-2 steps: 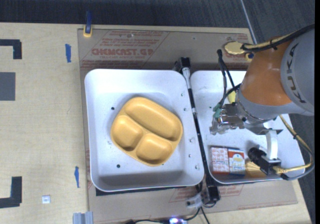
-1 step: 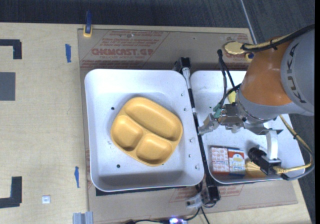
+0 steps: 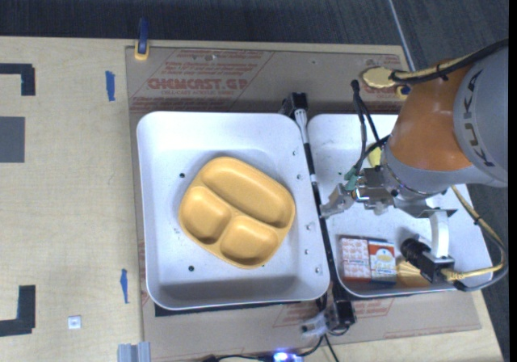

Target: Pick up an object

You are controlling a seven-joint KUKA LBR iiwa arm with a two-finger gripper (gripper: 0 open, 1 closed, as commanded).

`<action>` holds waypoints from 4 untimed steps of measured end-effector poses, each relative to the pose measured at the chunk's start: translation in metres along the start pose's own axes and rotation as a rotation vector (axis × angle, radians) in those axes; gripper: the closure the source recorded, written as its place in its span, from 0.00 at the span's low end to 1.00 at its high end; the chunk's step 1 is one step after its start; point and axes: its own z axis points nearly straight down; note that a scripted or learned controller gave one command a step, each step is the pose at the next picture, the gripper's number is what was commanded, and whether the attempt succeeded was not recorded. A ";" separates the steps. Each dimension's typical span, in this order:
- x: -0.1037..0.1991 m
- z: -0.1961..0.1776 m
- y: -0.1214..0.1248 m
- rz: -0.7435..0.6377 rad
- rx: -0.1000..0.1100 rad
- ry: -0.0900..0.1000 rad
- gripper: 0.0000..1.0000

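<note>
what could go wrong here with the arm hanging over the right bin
The gripper sits right by the divider between the bins, so a descent here may strike the rim instead of an object. The small box lies against the right bin's near wall, leaving little finger room. Loose cables hanging off the wrist could snag.

Bench (image 3: 65, 215): pale wood top with black tape marks near its left edge and small blue tape marks. A brown cardboard sheet (image 3: 242, 77) with red print lies flat on it. On the sheet sit two shallow white bins side by side, touching: left bin (image 3: 161, 271), right bin (image 3: 331, 134). A blue clamp (image 3: 142, 37) sits at the sheet's far left corner.
</note>
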 end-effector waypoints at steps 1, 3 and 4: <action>-0.073 0.006 -0.018 0.001 0.001 0.000 0.00; -0.075 0.090 -0.013 0.000 -0.013 0.003 1.00; -0.076 0.091 -0.013 0.001 -0.013 0.003 0.00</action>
